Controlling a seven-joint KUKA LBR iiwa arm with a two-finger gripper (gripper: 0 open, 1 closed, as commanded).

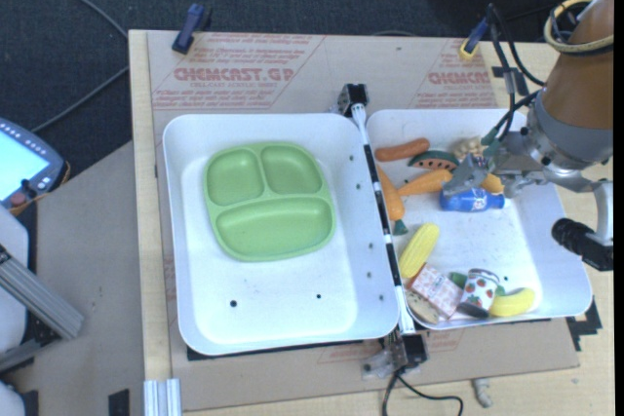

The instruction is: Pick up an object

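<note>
The right bin [546, 253] holds several toy foods. My gripper [475, 172] hangs low in its upper part, directly above a blue object [472, 201] and beside an orange-and-green piece [430, 183]. An orange sausage shape [402, 151] lies near the bin's top edge, and an orange carrot [392, 200] rests along its left wall. A yellow corn cob [417, 250] sits in the middle. Along the bottom edge are a pink packet [435, 292], a red-and-white piece [480, 287] and a yellow banana [513, 303].
The left bin [195, 302] holds a green divided plate [268, 202]. A black clip [353, 96] joins the bins at the top. Blue clamps [190, 27] [474, 38] grip the board's far edge. The grey and orange arm [580, 83] enters from the right.
</note>
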